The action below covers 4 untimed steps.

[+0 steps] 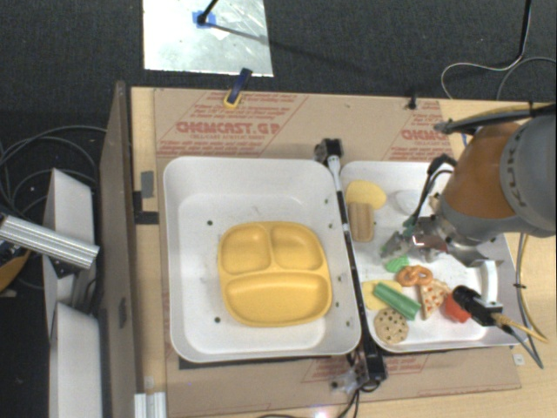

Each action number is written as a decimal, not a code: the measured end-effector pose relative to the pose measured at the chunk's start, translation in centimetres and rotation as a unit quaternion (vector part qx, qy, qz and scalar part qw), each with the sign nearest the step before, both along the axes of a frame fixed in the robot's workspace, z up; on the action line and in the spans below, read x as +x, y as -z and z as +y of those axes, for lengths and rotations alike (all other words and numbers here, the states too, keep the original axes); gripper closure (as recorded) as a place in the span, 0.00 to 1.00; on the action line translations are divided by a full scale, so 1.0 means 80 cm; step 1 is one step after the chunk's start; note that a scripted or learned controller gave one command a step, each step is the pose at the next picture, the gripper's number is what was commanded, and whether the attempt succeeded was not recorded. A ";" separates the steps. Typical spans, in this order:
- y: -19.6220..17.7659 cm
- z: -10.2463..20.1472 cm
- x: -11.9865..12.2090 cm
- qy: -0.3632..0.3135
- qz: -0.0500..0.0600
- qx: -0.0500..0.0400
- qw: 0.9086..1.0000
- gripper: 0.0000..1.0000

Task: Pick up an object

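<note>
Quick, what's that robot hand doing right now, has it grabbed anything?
Hand: low in the right bin over the toy food; whether it grips anything cannot be told.

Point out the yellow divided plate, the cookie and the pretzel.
yellow divided plate (275,273): camera view, on its large lower compartment.
cookie (392,326): camera view, on its top face.
pretzel (414,275): camera view, on its looped middle.

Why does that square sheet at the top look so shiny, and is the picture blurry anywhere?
In the camera view, the sheet reflects overhead light as pale glare; the yellow tray is evenly lit and fairly sharp; the gripper and small food toys look soft and hard to resolve.
</note>
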<state>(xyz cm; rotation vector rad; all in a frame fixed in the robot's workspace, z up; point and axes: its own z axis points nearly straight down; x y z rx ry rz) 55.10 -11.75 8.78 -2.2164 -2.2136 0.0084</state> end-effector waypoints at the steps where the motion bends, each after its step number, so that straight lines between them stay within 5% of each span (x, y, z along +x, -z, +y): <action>1: 0.005 0.022 -0.027 -0.001 -0.004 -0.001 1.000 0.00; 2: 0.004 -0.064 -0.053 0.002 -0.005 -0.003 1.000 0.00; 3: 0.004 -0.066 -0.081 0.000 -0.005 -0.001 1.000 0.00; 4: 0.001 -0.111 0.115 -0.005 -0.014 -0.005 1.000 0.00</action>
